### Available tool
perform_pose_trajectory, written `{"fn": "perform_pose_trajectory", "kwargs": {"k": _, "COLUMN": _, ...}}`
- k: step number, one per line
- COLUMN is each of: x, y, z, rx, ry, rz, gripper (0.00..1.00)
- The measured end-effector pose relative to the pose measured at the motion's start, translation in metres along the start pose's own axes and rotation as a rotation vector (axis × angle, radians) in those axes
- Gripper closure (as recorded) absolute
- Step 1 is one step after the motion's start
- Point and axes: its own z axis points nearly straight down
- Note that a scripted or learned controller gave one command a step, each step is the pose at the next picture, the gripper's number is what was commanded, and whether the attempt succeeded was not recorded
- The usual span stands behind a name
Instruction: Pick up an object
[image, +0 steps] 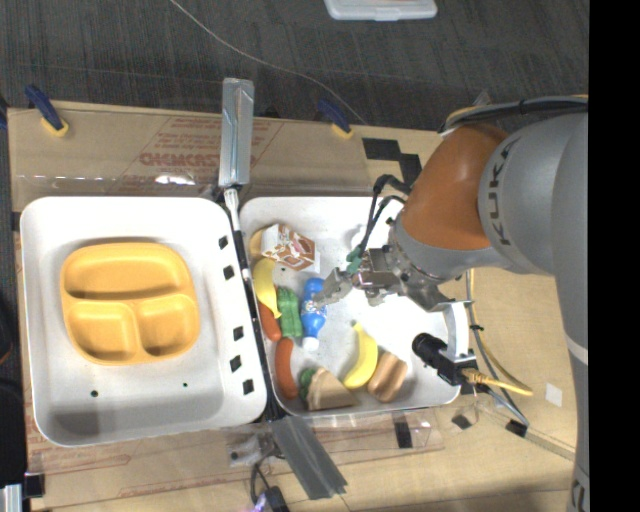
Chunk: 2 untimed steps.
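The hand (345, 272), whose state cannot be told, is seen over the right bin (400, 215), beside a bottle (313, 308).

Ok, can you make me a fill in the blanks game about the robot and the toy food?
1. The yellow tray lies in the ____ bin.
2. The banana lies in the ____ bin.
3. The band above the arm's wrist is colored ____.
4. The hand is over the bin that has the ____ in it.

Missing words: left; right; orange; food
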Motion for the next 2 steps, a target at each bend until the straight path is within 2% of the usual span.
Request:
{"fn": "perform_pose_trajectory", "kwargs": {"k": 1, "x": 0.004, "y": 0.011, "z": -0.051, "rx": -0.005, "ry": -0.001, "rz": -0.018, "gripper": 0.0}}
{"fn": "perform_pose_trajectory", "kwargs": {"k": 2, "x": -0.015, "y": 0.016, "z": -0.012, "rx": 0.003, "ry": 0.0, "rz": 0.199, "gripper": 0.0}}
